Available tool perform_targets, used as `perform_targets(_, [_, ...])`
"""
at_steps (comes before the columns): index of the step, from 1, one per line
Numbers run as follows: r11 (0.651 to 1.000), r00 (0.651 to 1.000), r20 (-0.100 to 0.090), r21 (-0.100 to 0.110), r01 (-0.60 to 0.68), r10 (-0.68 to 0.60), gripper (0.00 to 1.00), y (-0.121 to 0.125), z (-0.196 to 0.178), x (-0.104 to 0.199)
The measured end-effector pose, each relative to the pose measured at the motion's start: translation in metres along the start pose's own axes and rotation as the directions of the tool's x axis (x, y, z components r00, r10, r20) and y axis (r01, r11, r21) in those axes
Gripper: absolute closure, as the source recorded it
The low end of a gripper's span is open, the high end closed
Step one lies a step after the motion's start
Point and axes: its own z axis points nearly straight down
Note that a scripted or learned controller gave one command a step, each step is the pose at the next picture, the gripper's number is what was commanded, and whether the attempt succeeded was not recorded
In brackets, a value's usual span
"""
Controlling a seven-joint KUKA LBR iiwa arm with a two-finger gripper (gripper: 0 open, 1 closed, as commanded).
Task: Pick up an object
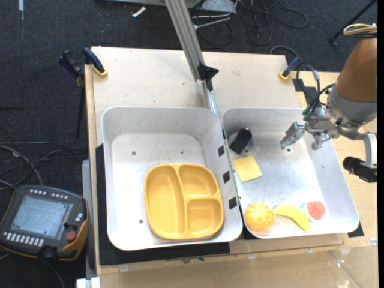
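In the right bin lie a black block near the far left corner, a flat yellow square, an orange, a banana and a small red piece along the near edge. My gripper hangs over the bin's far right part, well to the right of the black block. Nothing shows between its fingers.
The left bin holds a yellow divided plate. A metal pole rises from between the bins. Clamps sit at the bench's far corners. A teach pendant lies on the floor at left.
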Motion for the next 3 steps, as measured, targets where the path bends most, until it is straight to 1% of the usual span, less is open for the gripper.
perform_targets(1, [1.0,1.0,-0.001,0.002,0.0,0.0,0.0,0.003,0.064,0.001])
perform_targets(2, [1.0,1.0,0.0,-0.003,0.001,-0.001,0.0,0.002,0.113,0.002])
perform_targets(3, [1.0,1.0,0.001,-0.007,0.0,0.0,1.0,0.004,0.1,0.002])
